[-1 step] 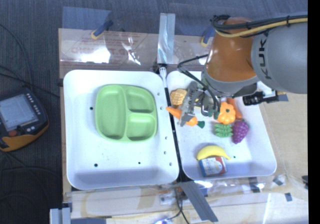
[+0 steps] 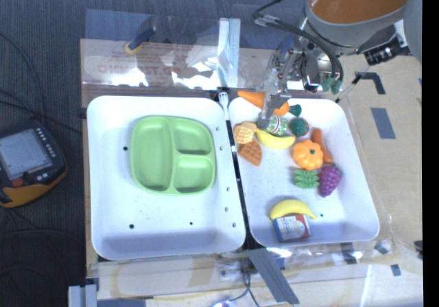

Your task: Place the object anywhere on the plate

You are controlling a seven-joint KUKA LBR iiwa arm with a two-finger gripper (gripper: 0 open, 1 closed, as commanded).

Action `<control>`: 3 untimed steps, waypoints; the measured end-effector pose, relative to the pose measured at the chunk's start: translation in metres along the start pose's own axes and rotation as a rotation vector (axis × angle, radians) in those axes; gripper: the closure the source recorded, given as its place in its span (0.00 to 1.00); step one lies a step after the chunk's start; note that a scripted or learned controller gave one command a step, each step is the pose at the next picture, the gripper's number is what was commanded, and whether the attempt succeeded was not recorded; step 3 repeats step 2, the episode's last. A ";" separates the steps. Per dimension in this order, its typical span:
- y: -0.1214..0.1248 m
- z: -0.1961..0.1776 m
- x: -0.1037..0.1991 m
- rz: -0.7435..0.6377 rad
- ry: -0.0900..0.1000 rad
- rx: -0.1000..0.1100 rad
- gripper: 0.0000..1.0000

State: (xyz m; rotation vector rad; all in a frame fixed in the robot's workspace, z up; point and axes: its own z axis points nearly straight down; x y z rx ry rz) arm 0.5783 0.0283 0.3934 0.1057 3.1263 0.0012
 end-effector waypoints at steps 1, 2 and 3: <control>0.070 0.084 -0.022 -0.201 0.017 -0.001 1.00; 0.069 0.081 -0.023 -0.200 0.012 -0.001 0.00; 0.069 0.081 -0.023 -0.200 0.012 -0.001 0.00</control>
